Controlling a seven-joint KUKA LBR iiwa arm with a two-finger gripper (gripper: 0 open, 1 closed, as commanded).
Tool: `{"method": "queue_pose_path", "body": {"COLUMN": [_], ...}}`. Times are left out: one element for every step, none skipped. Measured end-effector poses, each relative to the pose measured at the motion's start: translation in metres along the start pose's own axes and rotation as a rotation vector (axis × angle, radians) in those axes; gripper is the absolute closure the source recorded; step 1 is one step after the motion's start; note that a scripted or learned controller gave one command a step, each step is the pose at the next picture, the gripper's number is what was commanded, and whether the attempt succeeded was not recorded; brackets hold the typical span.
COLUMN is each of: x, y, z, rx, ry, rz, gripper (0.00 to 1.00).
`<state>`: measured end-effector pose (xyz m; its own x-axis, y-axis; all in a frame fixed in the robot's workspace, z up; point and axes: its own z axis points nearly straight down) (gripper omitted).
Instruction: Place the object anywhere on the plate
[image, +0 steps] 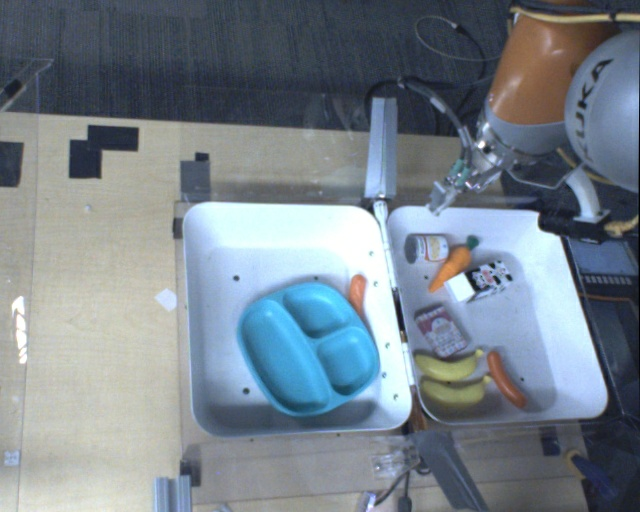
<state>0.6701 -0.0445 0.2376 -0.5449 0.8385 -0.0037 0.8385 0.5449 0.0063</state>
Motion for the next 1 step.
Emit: {"method": "queue_pose_path", "body": {"x": [0.0000], "y": [0.0025], "z": [-0.0132], "rx": [-0.008], "ry": [-0.004], "rz": [-0.004], "gripper": [1.00]}}
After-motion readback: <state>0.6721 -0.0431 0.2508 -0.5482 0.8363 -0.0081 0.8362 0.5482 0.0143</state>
